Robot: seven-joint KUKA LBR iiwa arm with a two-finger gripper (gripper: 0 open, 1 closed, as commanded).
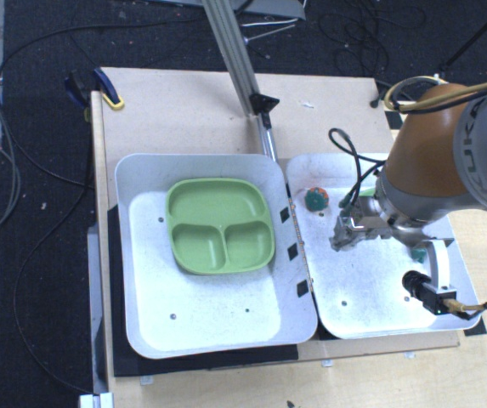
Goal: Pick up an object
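One grey arm (447,155) bent over the right bin (370,313), claw (345,232) state unclear, beside a small ball (316,199).

No text, label, brand, number or sign could be read anywhere. The grey arm casing with the orange band (451,155) carried dark marks at the right edge, but they were cut off and too blurred to make out. The two shallow white bins (205,313) bore no legible marking.
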